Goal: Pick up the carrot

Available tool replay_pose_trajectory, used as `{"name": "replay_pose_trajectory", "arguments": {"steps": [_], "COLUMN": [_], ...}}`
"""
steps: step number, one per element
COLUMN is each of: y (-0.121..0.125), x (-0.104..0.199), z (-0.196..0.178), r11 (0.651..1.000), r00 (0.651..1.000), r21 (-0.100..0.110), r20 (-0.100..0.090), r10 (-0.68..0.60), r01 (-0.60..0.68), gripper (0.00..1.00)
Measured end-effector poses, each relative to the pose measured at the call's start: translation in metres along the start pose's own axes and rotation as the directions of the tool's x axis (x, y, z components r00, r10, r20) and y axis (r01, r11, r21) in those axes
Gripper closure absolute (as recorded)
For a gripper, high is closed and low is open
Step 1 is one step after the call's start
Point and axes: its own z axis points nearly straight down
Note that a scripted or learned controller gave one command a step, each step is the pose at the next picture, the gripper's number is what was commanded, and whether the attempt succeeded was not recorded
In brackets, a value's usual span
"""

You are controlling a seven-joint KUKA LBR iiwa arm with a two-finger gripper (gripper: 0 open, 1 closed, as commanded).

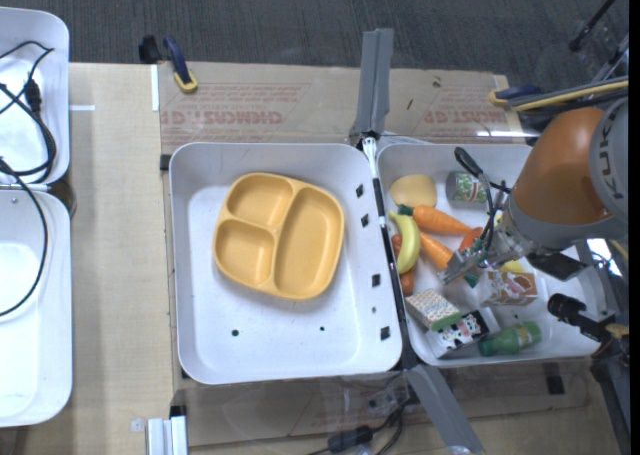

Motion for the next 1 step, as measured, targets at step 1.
{"name": "replay_pose_trajectory", "arguments": {"steps": [1], "y": [-0.0033], "x": [0.0809], "z": [-0.0909], "r11": [0.988], "r00": [0.988], "r21": [0.0], "r20": [0.001], "r10": [0.153], "r01": [-0.153], "gripper": [1.0]}}
